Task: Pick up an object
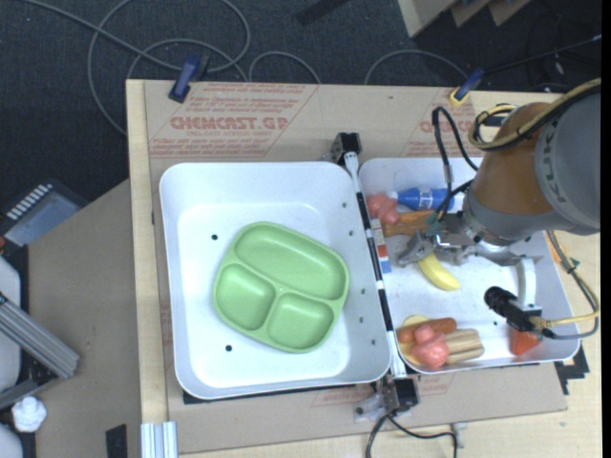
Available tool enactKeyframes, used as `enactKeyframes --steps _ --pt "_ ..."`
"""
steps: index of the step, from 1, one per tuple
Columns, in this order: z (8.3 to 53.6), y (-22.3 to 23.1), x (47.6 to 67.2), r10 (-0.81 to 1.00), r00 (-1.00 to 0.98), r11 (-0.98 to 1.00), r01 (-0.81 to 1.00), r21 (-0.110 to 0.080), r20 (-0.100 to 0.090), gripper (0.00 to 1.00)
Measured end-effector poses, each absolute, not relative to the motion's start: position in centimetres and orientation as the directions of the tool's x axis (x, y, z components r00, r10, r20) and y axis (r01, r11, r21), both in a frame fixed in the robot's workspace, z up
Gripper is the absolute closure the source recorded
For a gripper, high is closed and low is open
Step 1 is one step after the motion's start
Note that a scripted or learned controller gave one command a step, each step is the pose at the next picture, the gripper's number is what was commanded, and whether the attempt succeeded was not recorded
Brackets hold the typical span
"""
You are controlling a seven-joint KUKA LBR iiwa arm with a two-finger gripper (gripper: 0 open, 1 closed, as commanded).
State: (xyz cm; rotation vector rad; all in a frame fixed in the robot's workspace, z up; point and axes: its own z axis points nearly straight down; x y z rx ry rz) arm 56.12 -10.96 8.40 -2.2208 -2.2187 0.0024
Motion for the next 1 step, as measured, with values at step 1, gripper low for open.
enactKeyframes --steps 1 --pt "9.44 -10.96 56.2 1.0 0.002 -0.002 1.0 0.0 0.0 1.0"
